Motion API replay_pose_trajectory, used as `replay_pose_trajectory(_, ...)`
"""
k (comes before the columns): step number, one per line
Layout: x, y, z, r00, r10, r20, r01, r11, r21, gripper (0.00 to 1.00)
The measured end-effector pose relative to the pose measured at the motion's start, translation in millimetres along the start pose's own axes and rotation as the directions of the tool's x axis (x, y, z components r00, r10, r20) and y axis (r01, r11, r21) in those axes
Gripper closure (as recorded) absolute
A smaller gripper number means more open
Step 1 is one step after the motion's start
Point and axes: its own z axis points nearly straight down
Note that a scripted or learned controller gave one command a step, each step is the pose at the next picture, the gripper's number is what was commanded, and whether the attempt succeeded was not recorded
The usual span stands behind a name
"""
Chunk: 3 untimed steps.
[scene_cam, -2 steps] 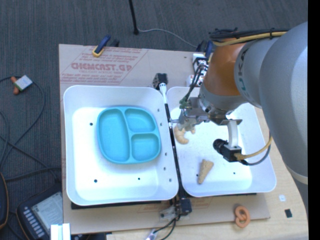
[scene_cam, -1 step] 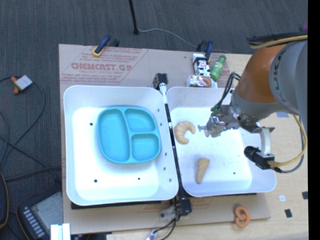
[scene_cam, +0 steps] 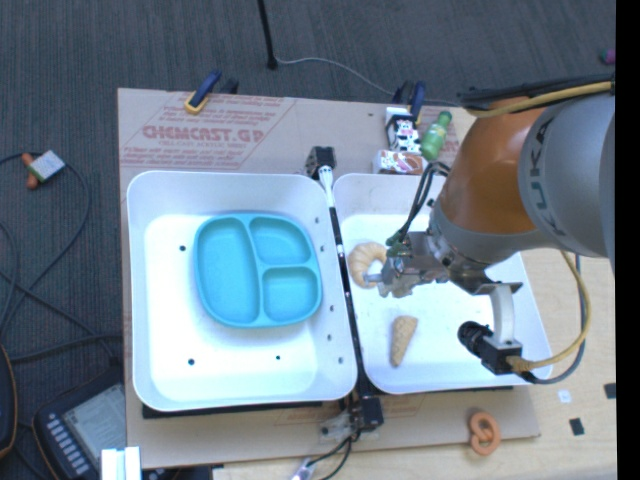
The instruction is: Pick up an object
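The gripper (scene_cam: 392, 276) hangs low in the right bin (scene_cam: 520, 363), touching the croissant (scene_cam: 364, 260); its finger state I cannot tell.

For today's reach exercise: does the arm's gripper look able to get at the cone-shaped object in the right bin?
Probably yes. The cone lies alone on the bin floor, just below the gripper, with nothing over it; the croissant sits apart.

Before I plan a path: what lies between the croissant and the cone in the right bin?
In the camera view, bare white bin floor separates the croissant from the cone; the claw hangs just right of that stretch.
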Motion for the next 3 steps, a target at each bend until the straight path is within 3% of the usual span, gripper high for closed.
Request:
replay_pose_trajectory(1,19,-10,24,1.000,0.000,0.001,0.000,1.000,0.000,1.00)
replay_pose_trajectory(2,-38,-11,31,1.000,0.003,0.002,-0.003,1.000,0.001,1.00)
replay_pose_trajectory(3,-67,16,37,1.000,0.001,0.002,-0.001,1.000,0.000,1.00)
